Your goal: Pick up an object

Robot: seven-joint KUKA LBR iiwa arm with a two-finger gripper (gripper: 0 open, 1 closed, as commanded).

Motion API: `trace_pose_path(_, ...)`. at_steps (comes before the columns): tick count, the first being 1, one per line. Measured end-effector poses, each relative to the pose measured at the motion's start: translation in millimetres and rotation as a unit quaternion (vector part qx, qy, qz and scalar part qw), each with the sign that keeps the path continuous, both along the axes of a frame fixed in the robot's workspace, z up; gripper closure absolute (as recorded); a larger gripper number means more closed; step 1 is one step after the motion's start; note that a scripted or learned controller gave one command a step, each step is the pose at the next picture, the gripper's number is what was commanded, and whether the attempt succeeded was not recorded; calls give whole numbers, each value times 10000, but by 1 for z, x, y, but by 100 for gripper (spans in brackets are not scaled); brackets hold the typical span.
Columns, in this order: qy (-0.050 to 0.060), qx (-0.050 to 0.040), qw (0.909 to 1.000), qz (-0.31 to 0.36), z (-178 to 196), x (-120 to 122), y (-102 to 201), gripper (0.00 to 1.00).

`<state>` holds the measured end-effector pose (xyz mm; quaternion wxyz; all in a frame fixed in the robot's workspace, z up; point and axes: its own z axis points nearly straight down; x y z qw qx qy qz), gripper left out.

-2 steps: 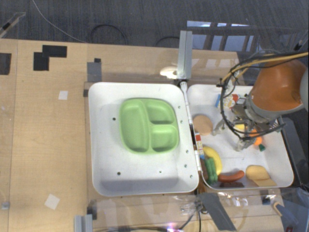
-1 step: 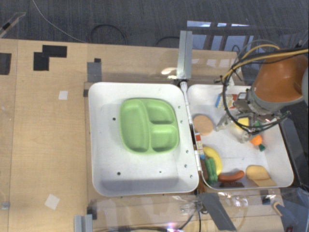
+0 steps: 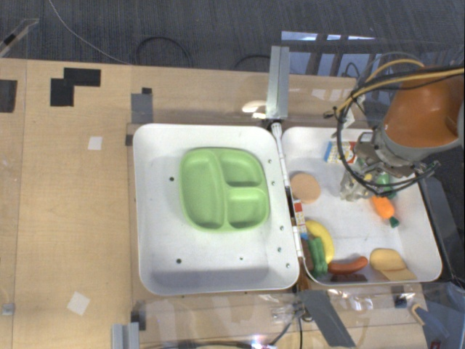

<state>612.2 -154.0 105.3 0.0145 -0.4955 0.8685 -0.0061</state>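
The right bin [image 3: 429, 227] holds several toy foods: a round tan cookie [image 3: 306, 187], a yellow banana [image 3: 322, 241], a green vegetable [image 3: 317, 256], a red sausage [image 3: 348, 265], a yellow-tan piece [image 3: 388, 261] and an orange carrot [image 3: 383, 208]. My gripper [image 3: 358, 187] hangs low over the upper middle of this bin, under the orange wrist band [image 3: 423, 115] and a tangle of cables. It sits just left of the carrot and right of the cookie. Nothing is visibly held.
The left bin [image 3: 156, 267] carries a green divided plate [image 3: 222, 188] in its middle. A metal post [image 3: 278, 86] stands behind the seam between the bins. Small colourful items [image 3: 331, 151] lie near the right bin's back wall. Wooden bench spreads to the left.
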Motion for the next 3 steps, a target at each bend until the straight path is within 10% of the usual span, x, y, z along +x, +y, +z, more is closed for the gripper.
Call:
trace_pose_path(1, 6, 3, 10000, -1, -1, 0, 0, 0)
trace_pose_path(2, 88, 0, 10000, -34, -16, -3, -39, 0)
trace_pose_path(3, 11, 0, 10000, -48, 0, 2, -38, 100)
